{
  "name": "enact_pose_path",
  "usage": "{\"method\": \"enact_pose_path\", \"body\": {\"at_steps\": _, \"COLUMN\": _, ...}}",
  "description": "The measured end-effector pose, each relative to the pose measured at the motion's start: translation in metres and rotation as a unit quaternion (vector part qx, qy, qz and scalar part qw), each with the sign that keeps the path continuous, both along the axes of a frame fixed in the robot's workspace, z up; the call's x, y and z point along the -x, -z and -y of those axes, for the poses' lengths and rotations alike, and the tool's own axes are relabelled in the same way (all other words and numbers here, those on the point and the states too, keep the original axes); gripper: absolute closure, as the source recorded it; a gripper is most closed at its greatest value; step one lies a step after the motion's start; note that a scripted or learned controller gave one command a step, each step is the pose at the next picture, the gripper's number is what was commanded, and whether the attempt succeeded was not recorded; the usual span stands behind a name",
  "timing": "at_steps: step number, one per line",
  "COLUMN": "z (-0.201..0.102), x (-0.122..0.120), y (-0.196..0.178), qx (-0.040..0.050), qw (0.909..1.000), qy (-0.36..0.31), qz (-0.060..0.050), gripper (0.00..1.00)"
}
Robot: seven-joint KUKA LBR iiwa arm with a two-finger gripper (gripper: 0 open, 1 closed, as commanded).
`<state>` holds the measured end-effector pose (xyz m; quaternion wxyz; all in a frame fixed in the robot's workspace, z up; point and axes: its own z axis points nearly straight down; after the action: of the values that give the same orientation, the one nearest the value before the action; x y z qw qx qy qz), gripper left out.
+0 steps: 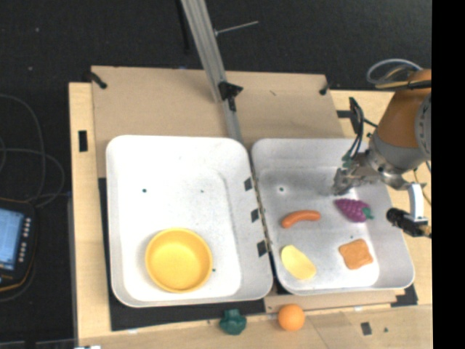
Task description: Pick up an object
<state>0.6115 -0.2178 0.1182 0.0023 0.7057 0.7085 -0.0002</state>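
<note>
The right bin (305, 162) holds an orange sausage (300, 218), a purple bunch of grapes (352, 209), a pale yellow piece (297, 262) and an orange-brown toast-like piece (355, 254). My gripper (344, 179) hangs over the bin's right part, just above and left of the grapes, with nothing visibly between its fingers. The arm with its orange band (403, 118) comes in from the right. A yellow bowl (179, 259) sits in the left bin (174, 173) at the front.
An orange ball (290, 317) and a small green object (232, 322) lie on the bench in front of the bins. A slanted metal pole (207, 46) rises behind the bins. A tablet-like device (13, 242) sits at the far left.
</note>
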Motion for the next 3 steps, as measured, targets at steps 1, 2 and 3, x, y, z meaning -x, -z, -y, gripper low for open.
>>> {"method": "enact_pose_path", "body": {"at_steps": 1, "z": 0.000, "x": -0.002, "y": -0.044, "qx": -0.0007, "qw": 1.0000, "qy": -0.001, "qz": 0.001, "gripper": 1.00}}
{"method": "enact_pose_path", "body": {"at_steps": 2, "z": 0.001, "x": -0.007, "y": -0.089, "qx": -0.0004, "qw": 1.0000, "qy": 0.000, "qz": 0.002, "gripper": 1.00}}
{"method": "enact_pose_path", "body": {"at_steps": 3, "z": 0.003, "x": -0.008, "y": -0.086, "qx": -0.0002, "qw": 1.0000, "qy": 0.000, "qz": 0.000, "gripper": 1.00}}
